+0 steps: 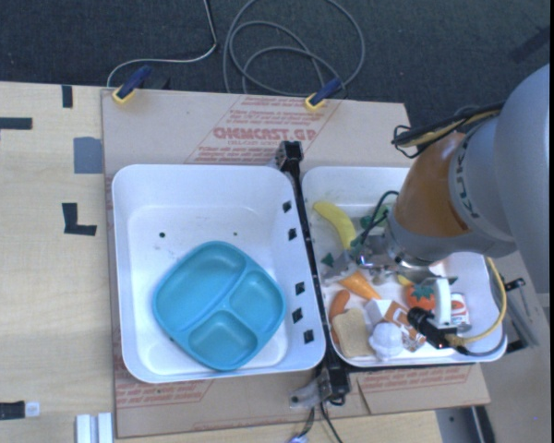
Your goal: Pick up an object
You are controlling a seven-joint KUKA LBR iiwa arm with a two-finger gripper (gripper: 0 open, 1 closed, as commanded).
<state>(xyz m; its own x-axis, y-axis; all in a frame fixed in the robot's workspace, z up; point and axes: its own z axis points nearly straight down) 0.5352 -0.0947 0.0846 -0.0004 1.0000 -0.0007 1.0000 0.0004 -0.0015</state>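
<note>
Two white bins (129,247), smooth glossy plastic; blue divided plate (219,305), smooth semi-matt plastic; brown base sheet (249,137), matt printed cardboard; bench top (37,293), pale wood grain; floor (74,17), dark rough carpet; arm (526,155), smooth matt grey shell.

Divided plate (220,305) in left bin (134,201); banana (337,221) (among clutter) in right bin (328,179).
</note>
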